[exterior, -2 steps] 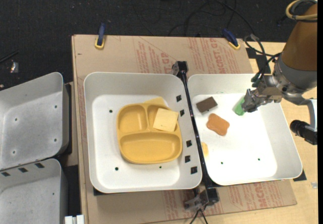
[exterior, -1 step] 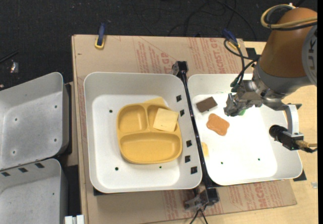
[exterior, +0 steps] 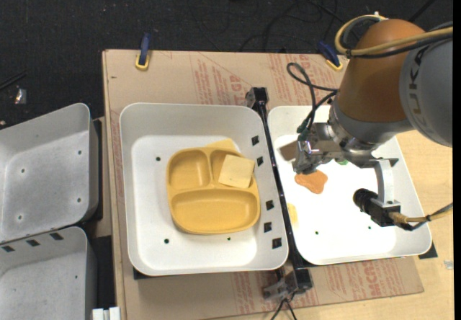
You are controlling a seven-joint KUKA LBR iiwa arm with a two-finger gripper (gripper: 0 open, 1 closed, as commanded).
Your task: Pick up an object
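Bench: cardboard-covered board [exterior: 187, 70] carrying two shallow white bins side by side, with a black divider strip running between them.
Left bin [exterior: 144, 239]: holds a yellow divided tray [exterior: 205, 210] lying flat near the middle.
Tray contents: a pale yellow block [exterior: 235, 171] rests in the tray's upper right compartment, tilted a little against the rim.
Right bin [exterior: 346, 239]: holds a small orange piece [exterior: 312, 181] on the bin floor, left of centre; a brown piece [exterior: 288, 149] lies near the bin's left wall, just above it; a bit of green [exterior: 341, 162] peeks out under the arm, too hidden to identify.
Arm [exterior: 382, 88]: reaches in from the right, orange band above the wrist, wrist over the right bin's upper half.
Gripper [exterior: 308, 160]: down low over the right bin, directly above and just beside the orange piece; contact cannot be judged.
Finger state: cannot tell, since the wrist body and cabling hide the tips.
Grasp: nothing is visible between the fingers.
Other: a black fitting with a cable [exterior: 378, 209] sits over the right bin's lower right area.
Surroundings: two blue clamps [exterior: 143, 52] at the board's far edge; spare white bins [exterior: 43, 167] lie at the left, off the board.
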